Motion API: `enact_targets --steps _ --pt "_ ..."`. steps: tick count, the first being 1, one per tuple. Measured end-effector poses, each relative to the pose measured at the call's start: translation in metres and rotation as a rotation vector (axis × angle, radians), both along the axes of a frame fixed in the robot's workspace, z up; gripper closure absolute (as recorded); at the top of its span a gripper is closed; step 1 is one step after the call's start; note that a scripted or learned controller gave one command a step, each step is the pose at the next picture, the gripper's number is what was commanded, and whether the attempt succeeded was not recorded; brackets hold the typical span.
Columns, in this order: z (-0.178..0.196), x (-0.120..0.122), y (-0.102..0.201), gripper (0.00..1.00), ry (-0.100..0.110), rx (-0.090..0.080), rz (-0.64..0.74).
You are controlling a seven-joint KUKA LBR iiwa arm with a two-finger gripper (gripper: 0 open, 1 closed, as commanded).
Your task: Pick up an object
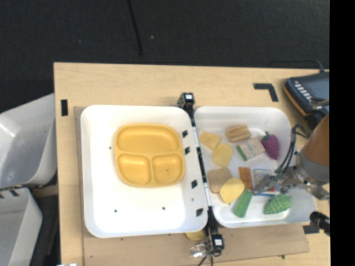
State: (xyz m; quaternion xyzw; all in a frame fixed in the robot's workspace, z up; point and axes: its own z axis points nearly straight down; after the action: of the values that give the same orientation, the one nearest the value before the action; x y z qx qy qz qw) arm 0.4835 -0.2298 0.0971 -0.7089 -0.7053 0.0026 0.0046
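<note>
Green toy vegetable [242, 203] waits in the right bin [277, 115], front edge.
Just beside the gripper [270, 183], toward the yellow tray [148, 154], long axis tilted; whether the gripper grasps anything, I can't tell.

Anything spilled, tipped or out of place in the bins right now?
One oddity: a small yellow object lies outside the bins on the bench, just past the left bin's near edge. The toy food in the right bin looks crowded but contained.
</note>
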Motion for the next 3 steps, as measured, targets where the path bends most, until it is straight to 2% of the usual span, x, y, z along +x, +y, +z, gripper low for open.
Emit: enact_targets --steps 1,2,3 --pt "0.003 0.088 0.036 0.0 -0.015 -0.004 0.012" --pt "0.002 0.152 0.012 0.0 -0.01 0.002 0.011" --pt "0.01 0.147 0.008 1.0 0.0 -0.003 0.012"
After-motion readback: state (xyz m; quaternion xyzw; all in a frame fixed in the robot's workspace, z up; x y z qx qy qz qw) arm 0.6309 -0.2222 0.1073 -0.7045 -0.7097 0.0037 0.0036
